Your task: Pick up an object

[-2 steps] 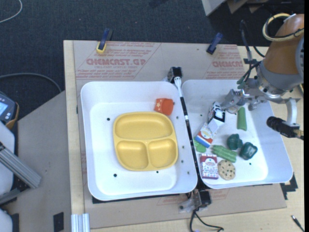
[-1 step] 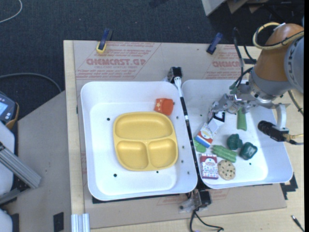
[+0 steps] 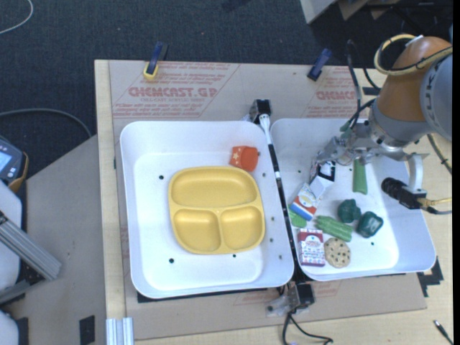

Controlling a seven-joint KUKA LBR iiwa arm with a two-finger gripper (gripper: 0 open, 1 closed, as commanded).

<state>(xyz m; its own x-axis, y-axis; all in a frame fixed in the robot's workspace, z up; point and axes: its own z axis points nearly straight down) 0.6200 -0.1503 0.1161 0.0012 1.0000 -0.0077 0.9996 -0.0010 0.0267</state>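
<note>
My gripper (image 3: 332, 161) hangs low over the upper middle of the right bin (image 3: 410, 254), under the grey and orange arm. Just below it lies a small white carton with red and blue print (image 3: 306, 201). A long light-green piece (image 3: 359, 176) lies just to the gripper's right. Further down the bin sit two dark green toy vegetables (image 3: 349, 210) (image 3: 370, 223), a green pickle-like piece (image 3: 333, 227), a cookie (image 3: 336, 252) and a small red box (image 3: 310, 246). I see nothing lifted off the bin floor.
The left bin (image 3: 144, 192) holds a yellow divided plate (image 3: 215, 208) and a small orange-red object (image 3: 244, 157) near its back right corner. A black rod (image 3: 273, 171) runs along the wall between the bins. Cables trail at the arm's right.
</note>
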